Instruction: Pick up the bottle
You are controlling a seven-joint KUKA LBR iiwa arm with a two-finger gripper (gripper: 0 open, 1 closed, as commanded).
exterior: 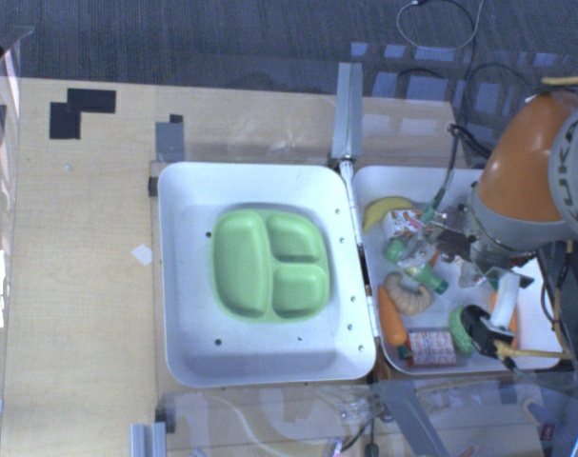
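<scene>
The bottle looks like a small clear one with green ends, lying on its side in the middle of the right bin. My gripper hangs low over that bin, right at the bottle's upper right side. The wrist and grey arm hide part of the bottle and the spot where the gripper meets it. Whether anything is held is hidden from this angle.
Around the bottle lie a banana, a white and red packet, a beige ring-shaped pastry, a carrot, a reddish box and a green round item. The left bin holds a green divided plate.
</scene>
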